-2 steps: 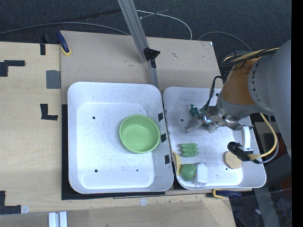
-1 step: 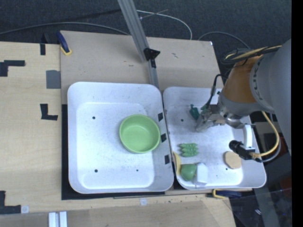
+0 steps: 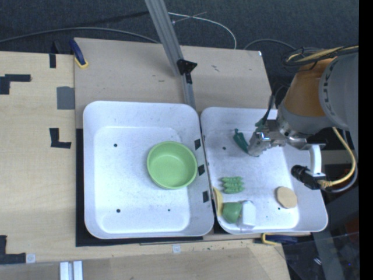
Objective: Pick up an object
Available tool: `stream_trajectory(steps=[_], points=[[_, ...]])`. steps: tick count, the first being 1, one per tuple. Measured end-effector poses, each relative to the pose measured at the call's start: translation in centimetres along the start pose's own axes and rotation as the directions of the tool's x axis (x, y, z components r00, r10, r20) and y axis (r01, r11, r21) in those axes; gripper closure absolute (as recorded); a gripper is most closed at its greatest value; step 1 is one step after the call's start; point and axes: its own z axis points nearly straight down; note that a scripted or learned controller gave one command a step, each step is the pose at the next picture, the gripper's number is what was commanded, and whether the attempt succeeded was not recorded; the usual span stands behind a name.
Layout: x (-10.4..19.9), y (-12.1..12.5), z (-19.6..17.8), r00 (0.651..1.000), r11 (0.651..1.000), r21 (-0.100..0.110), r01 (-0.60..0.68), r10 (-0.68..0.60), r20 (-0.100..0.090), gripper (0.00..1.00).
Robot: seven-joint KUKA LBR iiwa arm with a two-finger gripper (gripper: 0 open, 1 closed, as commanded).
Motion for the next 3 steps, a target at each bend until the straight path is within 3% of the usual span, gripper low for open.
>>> stream_trajectory(steps=[2,3], points=[[0.8,0.3,-10.8,1.0,1.0,-0.002,0.001,-0.001,0.001,1.0],[5.6,0.8,-11.3,1.0,1.0,0.002,0.005,-0.005,-0.002,1.0]])
